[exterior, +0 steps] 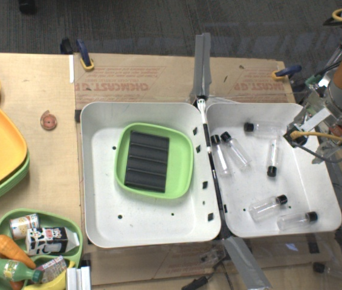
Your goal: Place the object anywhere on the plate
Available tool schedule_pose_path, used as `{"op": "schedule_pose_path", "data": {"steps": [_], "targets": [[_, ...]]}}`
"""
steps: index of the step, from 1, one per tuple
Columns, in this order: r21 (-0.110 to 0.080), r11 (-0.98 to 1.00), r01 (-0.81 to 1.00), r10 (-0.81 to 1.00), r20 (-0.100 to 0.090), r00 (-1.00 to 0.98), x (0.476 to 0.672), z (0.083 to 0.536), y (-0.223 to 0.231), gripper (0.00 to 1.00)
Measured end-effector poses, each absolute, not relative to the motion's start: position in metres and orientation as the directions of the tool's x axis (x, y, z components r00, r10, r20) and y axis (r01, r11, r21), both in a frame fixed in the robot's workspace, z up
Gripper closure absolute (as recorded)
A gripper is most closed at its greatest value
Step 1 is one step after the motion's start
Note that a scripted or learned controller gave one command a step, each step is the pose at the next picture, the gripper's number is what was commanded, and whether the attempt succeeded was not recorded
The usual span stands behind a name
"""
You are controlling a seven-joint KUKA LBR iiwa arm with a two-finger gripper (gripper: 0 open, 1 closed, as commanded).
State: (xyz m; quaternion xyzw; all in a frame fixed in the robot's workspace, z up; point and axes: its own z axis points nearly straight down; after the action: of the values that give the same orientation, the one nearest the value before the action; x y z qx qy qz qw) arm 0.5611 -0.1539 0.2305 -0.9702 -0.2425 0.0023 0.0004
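Behind the bench lies a dark grey carpet floor [159,11], with a black chair wheel [27,3] at the top left. A sheet of brown cardboard [135,80] (printed letters appear upside down) covers the bench. On the left stands a light wooden table [50,174]. The light is even.

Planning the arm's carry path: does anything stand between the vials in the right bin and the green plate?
Only the bins' adjoining rims separate the vials from the green plate. A dark ridged block already lies on the plate's middle, leaving just its border bare.
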Motion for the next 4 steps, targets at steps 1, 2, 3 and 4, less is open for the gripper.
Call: {"op": "schedule_pose_path", "data": {"steps": [1,2,3,4], "targets": [[-0.001,-0.901,0.434,0.434,-0.004,0.901,0.539,0.259,-0.151,0.00],[-0.001,-0.927,0.375,0.375,-0.005,0.927,0.532,0.270,-0.158,0.00],[-0.001,-0.954,0.299,0.299,-0.006,0.954,0.535,0.261,-0.186,0.00],[-0.002,-0.967,0.255,0.255,-0.006,0.967,0.540,0.248,-0.195,0.00]]}}
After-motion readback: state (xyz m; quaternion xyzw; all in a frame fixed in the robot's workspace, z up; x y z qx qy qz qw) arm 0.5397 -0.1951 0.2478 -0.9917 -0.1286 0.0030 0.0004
